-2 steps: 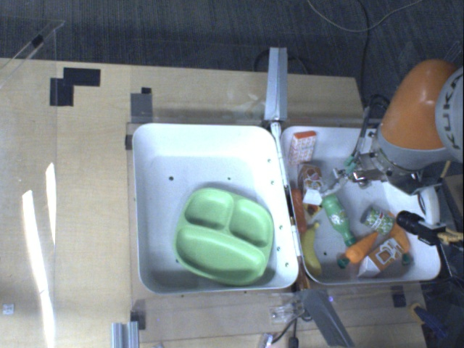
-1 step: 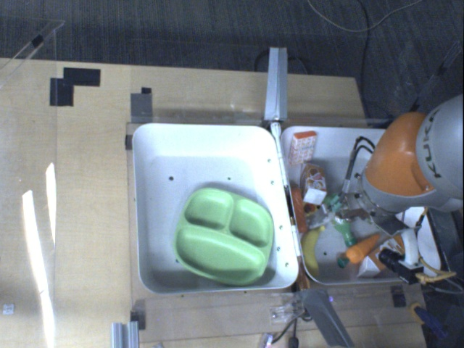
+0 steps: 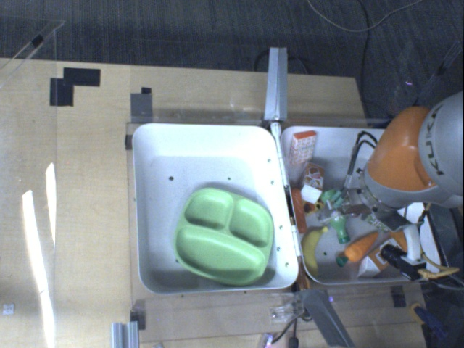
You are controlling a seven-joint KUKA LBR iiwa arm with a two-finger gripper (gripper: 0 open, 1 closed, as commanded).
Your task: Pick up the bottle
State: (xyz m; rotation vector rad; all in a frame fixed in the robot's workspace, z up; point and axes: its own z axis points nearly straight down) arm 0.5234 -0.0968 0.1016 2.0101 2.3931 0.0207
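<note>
1. Down in the right bin (image 3: 341,140), the arm (image 3: 406,158), grey with an orange band, reaches in from the right over a heap of small things.
2. Its pincer (image 3: 346,207) hangs low above the clutter; whether it is released or clenched cannot be told.
3. The bottle (image 3: 335,220), clear with green on it, lies among the clutter near the bin's middle, just beside the pincer.
4. Close by lie a carrot (image 3: 359,246), a yellow fruit (image 3: 312,246) and a small orange-and-white carton (image 3: 303,148) at the far wall.
5. The left bin (image 3: 156,158) holds a green divided plate (image 3: 225,234).
6. Both bins sit on the pale wooden tabletop (image 3: 72,194).
</note>
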